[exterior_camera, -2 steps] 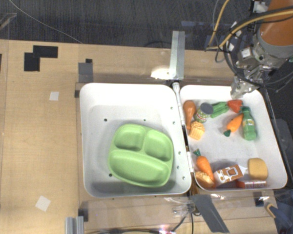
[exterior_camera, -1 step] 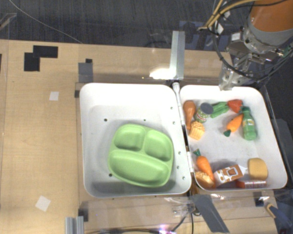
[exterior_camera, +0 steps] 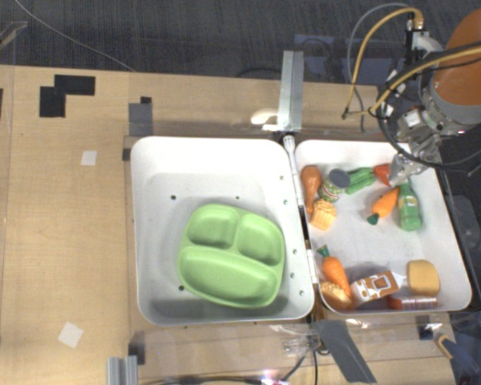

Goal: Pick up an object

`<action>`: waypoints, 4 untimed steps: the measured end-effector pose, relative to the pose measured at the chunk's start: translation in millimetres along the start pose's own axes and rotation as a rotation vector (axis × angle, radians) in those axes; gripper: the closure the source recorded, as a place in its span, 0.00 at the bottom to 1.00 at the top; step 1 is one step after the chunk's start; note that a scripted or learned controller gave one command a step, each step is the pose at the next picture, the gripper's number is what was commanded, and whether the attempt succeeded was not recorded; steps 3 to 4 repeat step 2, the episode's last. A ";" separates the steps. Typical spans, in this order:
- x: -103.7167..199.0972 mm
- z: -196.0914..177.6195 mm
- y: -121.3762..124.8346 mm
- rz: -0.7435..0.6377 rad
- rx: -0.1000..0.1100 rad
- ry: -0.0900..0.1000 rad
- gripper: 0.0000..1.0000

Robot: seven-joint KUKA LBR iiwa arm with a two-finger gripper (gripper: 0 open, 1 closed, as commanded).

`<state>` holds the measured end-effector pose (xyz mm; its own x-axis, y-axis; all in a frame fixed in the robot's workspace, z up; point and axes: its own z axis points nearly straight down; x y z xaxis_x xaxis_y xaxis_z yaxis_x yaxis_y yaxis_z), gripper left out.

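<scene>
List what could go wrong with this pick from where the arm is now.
1. The claw hangs over a tight cluster: a green bottle, a small carrot and a red piece. It may nudge them apart or catch two at once.
2. It is near the right bin's back wall, so it might scrape the wall going down.

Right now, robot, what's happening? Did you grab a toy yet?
Gripper low over right bin's far corner, nothing seen held. Green bottle and small carrot just beneath. Toys crowded close there. Green plate alone in left bin.
</scene>
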<state>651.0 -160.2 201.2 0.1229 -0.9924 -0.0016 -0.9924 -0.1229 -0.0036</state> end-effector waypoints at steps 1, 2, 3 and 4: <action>-3.2 -15.3 -4.2 -0.002 0.012 0.000 1.00; -41.0 24.8 49.8 -0.653 0.001 -0.001 1.00; -41.0 24.8 49.8 -0.653 0.001 -0.001 1.00; -41.0 24.8 49.8 -0.653 0.001 -0.001 1.00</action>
